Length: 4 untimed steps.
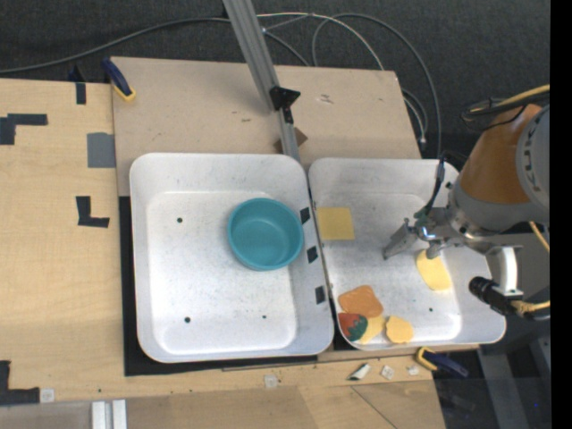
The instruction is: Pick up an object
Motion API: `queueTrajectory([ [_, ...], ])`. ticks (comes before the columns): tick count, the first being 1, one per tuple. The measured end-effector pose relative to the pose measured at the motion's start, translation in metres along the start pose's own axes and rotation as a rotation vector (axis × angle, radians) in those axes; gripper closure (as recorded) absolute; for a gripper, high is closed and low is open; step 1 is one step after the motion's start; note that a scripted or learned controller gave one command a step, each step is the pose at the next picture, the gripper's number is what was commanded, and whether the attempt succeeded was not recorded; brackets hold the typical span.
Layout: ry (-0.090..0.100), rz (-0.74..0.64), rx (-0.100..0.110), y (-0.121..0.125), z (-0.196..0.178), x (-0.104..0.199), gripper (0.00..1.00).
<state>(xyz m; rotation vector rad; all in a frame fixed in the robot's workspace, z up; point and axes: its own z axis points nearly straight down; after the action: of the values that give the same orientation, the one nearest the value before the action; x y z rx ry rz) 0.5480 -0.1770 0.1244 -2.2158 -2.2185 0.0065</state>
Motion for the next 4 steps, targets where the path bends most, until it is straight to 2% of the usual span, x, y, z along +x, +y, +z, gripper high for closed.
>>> queueTrajectory([
  [1,-0.001,-0.002,-0.005,0.002,-0.013,0.0,1.0],
  [3,-0.003,-0.001,-0.012,0.004,-0.127,0.008,1.0],
  [4,0.0,-0.005,-0.006,0.007,-0.112,0.064,1.0],
])
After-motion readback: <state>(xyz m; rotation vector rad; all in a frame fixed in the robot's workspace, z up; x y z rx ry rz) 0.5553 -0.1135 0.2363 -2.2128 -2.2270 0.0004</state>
